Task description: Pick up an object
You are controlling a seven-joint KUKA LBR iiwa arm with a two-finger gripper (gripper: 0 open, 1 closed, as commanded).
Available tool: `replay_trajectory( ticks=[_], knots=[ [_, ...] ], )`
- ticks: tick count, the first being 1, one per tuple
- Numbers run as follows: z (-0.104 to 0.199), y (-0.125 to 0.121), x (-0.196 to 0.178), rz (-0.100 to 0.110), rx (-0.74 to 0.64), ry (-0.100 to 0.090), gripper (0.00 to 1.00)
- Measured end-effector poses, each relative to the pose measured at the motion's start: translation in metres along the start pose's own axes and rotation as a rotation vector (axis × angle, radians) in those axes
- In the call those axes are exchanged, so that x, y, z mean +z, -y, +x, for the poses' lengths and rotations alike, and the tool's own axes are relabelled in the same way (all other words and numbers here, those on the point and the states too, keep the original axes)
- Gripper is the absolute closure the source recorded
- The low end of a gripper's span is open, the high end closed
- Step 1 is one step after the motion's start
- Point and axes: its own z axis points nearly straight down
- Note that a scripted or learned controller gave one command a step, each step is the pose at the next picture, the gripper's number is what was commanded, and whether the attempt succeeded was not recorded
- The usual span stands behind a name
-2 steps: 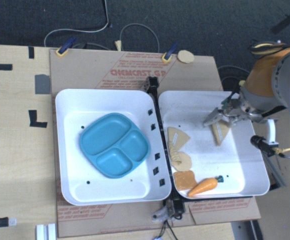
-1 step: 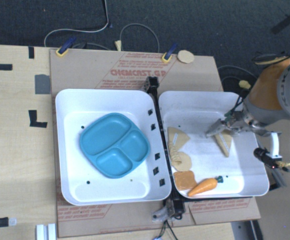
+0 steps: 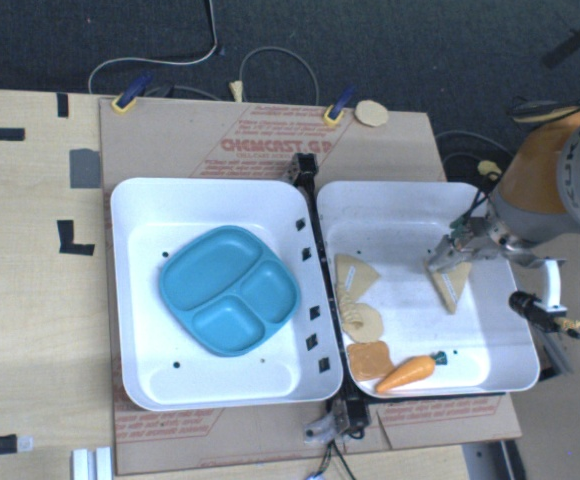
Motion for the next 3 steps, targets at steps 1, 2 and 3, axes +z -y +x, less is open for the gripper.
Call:
replay_trajectory(
  ticks=[1, 2, 3],
  knots=[
    [-0.001, 0.0, 0.0, -0.003, 0.001, 0.004, 0.0],
    [0.016, 0.029, 0.011, -0.004, 0.004, 0.012, 0.0],
    [0.018, 0.027, -0.001, -0.002, 0.003, 0.004, 1.0]
  ],
)
